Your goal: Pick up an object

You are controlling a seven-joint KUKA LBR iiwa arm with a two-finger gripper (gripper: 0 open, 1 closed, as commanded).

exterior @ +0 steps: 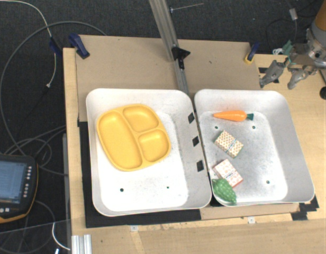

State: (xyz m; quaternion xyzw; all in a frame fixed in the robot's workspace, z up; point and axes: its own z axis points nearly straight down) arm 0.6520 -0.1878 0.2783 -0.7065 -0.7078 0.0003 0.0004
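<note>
The right bin [290, 142] holds an orange carrot [230, 116] near its back, a patterned cracker box [229, 144] in the middle, a small red-and-white box [227, 173] nearer the front, and a green leafy toy [224, 191] at the front left corner. My gripper [282, 76] hangs above the bench beyond the right bin's back right corner, well apart from every object. Its two fingers [269, 76] are spread open with nothing between them.
The left bin [147, 194] carries a yellow divided plate [133, 136]. A metal pole [164, 15] slants down to the gap between the bins. Blue clamps [78, 45] sit at the bench's back corners. A tablet [12, 181] lies off the bench at left.
</note>
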